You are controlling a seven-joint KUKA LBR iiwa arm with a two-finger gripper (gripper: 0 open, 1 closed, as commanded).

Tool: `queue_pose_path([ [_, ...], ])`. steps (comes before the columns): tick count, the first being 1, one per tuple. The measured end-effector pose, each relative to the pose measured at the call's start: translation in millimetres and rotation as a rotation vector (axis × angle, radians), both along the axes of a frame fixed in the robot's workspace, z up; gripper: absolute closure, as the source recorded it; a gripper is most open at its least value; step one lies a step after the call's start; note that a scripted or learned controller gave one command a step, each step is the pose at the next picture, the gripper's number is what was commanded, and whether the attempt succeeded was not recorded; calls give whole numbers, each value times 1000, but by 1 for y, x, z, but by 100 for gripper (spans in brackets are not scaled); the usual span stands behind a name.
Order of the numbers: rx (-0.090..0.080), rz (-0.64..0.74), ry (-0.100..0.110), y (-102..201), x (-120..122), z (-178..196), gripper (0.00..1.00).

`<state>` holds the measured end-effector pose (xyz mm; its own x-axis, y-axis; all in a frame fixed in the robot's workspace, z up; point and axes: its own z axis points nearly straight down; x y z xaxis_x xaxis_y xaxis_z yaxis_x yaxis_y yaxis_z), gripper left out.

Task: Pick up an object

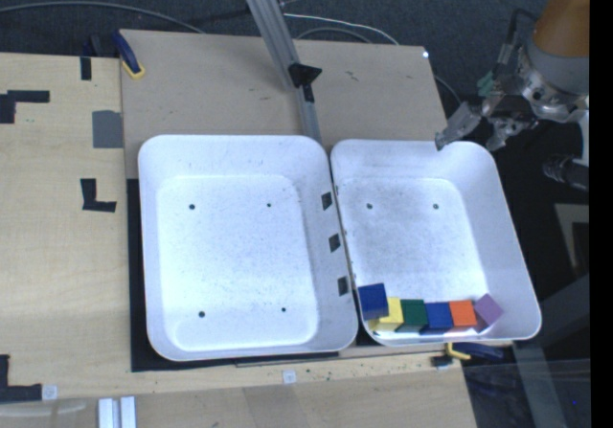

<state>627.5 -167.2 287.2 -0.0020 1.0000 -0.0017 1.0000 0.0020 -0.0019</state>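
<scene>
Several small blocks lie in a row along the near wall of the right bin [498, 215]: a blue block [372, 299], a yellow one [389, 318], a green one [413, 312], a second blue one [439, 316], an orange one [463, 313] and a purple one [488, 308]. My gripper [471, 136] hangs over the far right corner of that bin, well away from the blocks. Its fingers are spread open with nothing between them.
The left bin [153, 225] sits beside the right one, the two touching at a shared rim with black clips. A metal pole [268, 10] slants up from the bench behind the bins. Cables run across the dark floor at the back.
</scene>
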Motion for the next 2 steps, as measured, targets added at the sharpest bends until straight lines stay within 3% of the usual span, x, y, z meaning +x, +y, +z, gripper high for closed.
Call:
queue_pose_path([
  [1, 2, 1, -3, 21, -9, 21, 0],
  [2, 2, -4, 0, 5, -69, 37, 0],
])
